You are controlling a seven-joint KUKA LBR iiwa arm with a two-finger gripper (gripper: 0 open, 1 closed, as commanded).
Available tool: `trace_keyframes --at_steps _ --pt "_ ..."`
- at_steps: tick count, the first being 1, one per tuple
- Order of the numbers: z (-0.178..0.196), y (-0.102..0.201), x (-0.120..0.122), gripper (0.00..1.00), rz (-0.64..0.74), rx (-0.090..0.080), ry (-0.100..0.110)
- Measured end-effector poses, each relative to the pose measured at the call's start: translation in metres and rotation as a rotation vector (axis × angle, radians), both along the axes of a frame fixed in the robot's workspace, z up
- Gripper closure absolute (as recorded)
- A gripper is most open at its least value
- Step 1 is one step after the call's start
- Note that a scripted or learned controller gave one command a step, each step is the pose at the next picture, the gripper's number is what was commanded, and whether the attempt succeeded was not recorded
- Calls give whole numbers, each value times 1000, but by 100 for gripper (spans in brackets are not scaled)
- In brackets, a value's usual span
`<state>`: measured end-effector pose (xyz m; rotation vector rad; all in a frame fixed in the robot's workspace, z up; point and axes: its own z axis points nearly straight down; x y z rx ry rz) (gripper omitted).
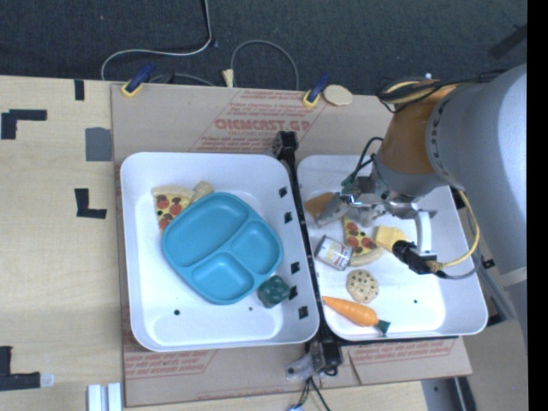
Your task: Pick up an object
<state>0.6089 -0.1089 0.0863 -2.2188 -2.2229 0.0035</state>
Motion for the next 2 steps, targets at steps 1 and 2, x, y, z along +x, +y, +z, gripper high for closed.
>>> trace_keyframes --at_steps 1,2 --pt "12 0 1 100 0 1 -2" --pt "12 0 1 0 -1 1 -1"
